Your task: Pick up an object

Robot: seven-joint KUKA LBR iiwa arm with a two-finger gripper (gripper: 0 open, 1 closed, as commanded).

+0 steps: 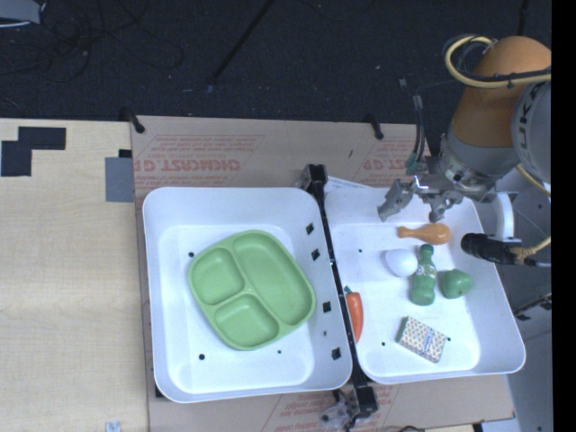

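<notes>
The gripper (416,202) hangs over the far end of the right bin (504,354) with its two fingers spread and nothing between them, just beyond an orange toy drumstick (426,233). Near the drumstick lie a white egg-shaped piece (400,262), a green bottle (424,278) and a small green lump (455,283) close together, a patterned flat packet (422,338) sits nearer the front, and a carrot (355,315) rests against the bin's left wall. The left bin (166,349) holds a green divided plate (251,289)
</notes>
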